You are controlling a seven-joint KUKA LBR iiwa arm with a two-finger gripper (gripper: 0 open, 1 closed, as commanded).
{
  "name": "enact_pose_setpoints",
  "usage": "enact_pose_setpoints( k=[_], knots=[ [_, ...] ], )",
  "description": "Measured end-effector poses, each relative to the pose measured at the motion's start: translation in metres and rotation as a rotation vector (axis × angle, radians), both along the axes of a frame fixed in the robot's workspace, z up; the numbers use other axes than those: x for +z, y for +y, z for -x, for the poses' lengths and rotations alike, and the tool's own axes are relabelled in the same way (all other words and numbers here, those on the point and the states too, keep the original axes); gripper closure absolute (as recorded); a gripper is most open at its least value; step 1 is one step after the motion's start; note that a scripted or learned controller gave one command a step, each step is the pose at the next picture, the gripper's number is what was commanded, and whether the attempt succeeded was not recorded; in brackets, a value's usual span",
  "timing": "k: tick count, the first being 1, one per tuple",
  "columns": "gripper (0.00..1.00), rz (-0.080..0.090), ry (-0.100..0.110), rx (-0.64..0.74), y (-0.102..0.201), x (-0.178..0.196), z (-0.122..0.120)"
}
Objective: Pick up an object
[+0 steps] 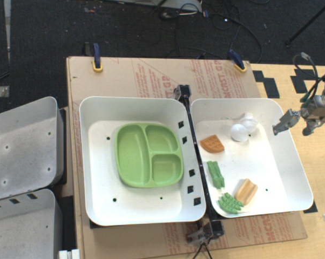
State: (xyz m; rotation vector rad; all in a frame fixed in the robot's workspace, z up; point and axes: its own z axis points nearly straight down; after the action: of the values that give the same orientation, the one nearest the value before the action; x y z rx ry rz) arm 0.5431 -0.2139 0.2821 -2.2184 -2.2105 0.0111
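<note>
Brown cardboard-covered tabletop point(130, 77) carries two shallow white plastic bins side by side. Left white bin point(97, 198) holds one item: a light green three-compartment plastic tray point(149, 155), sitting flat near its middle. Right white bin point(292, 171), touching the left bin along a black divider strip, holds the smaller items. Relative to the green tray: white rounded object point(242, 129) up and to the right, at the far part of the right bin; orange-brown wedge-shaped piece point(212, 144) just right of the tray, past the divider; dark green long piece point(215, 174) below the wedge; tan bread-roll-shaped toy point(246, 191) lower right; bumpy green leafy toy point(229, 203) touching the roll's lower left. Grey end effector point(298, 121) hangs at the right bin's right rim, nothing seen between its fingers; how far open, cannot tell.
</note>
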Motion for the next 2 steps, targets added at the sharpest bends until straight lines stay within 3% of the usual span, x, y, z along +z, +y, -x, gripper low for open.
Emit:
enact_pose_setpoints(
  k=[1,2],
  knots=[
    [0.00,0.003,-0.012,0.004,0.001,0.007,-0.002],
    [0.00,0.002,-0.009,0.002,-0.007,-0.040,-0.004]
  ],
)
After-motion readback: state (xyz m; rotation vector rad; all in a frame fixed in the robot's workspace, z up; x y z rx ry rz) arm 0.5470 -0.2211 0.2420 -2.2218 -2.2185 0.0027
